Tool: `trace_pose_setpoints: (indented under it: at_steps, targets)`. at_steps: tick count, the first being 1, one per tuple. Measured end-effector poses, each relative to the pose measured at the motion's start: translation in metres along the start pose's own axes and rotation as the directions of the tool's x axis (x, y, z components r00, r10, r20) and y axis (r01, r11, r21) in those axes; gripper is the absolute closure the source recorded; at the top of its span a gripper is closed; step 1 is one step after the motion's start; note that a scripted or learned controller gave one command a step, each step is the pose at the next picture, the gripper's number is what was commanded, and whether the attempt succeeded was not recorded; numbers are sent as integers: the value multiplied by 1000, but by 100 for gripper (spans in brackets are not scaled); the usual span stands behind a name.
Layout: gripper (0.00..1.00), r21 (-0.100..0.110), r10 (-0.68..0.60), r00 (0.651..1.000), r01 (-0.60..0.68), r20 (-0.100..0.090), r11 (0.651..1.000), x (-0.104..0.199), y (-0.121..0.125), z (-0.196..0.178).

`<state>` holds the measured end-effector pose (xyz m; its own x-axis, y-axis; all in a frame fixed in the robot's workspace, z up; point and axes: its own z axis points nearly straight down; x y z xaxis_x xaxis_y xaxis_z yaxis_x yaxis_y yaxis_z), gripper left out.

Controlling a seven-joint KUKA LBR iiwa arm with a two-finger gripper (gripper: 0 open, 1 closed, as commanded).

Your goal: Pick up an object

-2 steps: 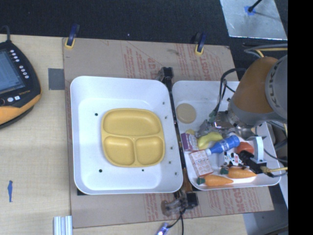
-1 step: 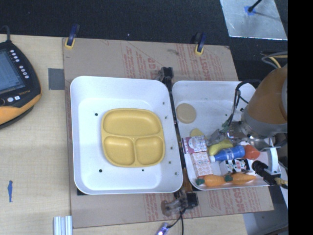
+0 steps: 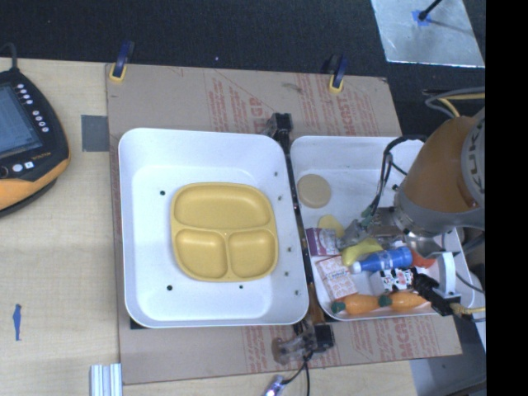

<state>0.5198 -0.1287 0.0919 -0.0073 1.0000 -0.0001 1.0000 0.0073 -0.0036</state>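
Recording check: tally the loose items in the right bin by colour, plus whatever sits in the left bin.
Right bin, what I can make out:
Tan round disc: 1
Yellow pieces: 2
Blue bottle: 1
Orange carrot-shaped toy: 1
Printed paper packets: 2
Left bin:
Yellow three-compartment tray: 1
Total: 8

The right bin (image 3: 346, 151) holds the objects. A tan disc (image 3: 314, 191) lies flat near its back left. A blue bottle (image 3: 384, 261) with a yellow cap lies on its side mid-bin. An orange carrot (image 3: 381, 304) lies along the front wall. A printed card (image 3: 334, 277) lies flat at front left.
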Motion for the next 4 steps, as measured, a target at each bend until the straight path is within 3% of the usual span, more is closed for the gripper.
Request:
trace_pose_setpoints:
  at_steps: [1,2,3,4]
  targets:
    - [100,0,-6,1000,6,2,1000,-1,1,-10]
    - [0,0,-4,1000,4,3,1000,-2,1,-10]
    - [0,1,0,1000,0,1,1000,26,51,0]
    - [0,1,0,1000,0,1,1000,14,12,0]
